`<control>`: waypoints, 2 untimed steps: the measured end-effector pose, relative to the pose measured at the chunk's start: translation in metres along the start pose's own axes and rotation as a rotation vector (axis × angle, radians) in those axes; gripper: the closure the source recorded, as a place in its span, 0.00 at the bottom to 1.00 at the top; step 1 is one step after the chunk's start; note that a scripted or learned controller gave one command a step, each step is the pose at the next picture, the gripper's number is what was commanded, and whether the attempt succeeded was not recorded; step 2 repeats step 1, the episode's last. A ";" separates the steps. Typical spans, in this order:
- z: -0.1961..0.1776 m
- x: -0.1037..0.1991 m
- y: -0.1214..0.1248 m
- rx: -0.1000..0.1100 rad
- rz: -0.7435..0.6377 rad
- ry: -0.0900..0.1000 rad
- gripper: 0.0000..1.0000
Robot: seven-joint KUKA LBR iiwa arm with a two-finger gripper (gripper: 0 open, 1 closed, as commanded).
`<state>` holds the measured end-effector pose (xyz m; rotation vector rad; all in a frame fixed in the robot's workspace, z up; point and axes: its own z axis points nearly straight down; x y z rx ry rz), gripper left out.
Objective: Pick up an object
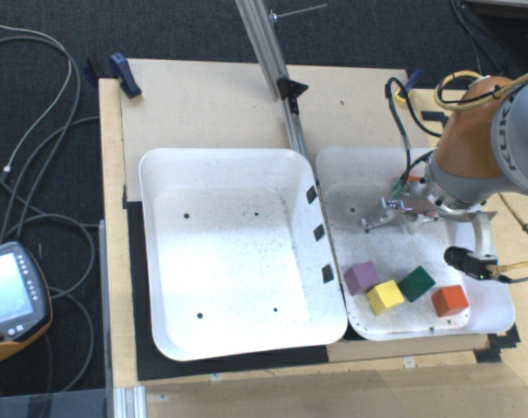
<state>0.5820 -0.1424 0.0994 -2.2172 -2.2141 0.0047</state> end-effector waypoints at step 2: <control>0.001 0.058 -0.051 -0.001 -0.005 0.002 0.00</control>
